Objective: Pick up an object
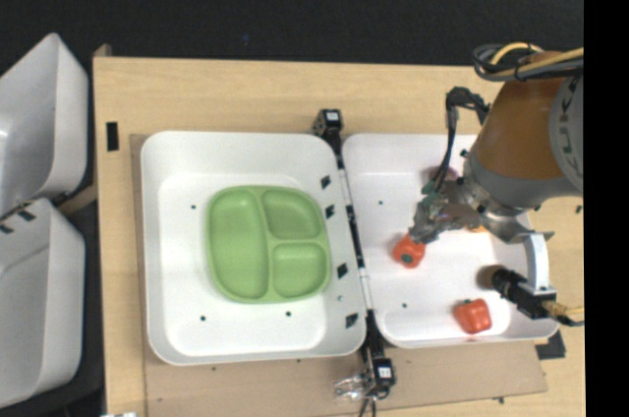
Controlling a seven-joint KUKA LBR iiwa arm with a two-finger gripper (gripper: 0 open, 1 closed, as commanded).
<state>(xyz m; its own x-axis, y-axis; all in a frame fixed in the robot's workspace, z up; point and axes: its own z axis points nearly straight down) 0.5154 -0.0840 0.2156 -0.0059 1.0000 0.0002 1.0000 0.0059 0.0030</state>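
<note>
- A green divided plate (pixel 266 242) was seen lying in the left bin (pixel 167 208), well apart from the action.
- In the right bin (pixel 393 171), the gripper (pixel 425 230) was poised just above an orange object (pixel 409 253); the claw's state could not be told.
- A glancing touch could have rolled it away.
- A second orange object (pixel 473 315) was left near the front wall.

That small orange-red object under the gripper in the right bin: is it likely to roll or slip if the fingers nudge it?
Probably yes. The orange-red object looks small and rounded, so a nudge may roll it across the right bin's smooth floor. It looks light, and likely rigid. The gripper sits at its edge, so an off-centre contact could squirt it aside.
</note>
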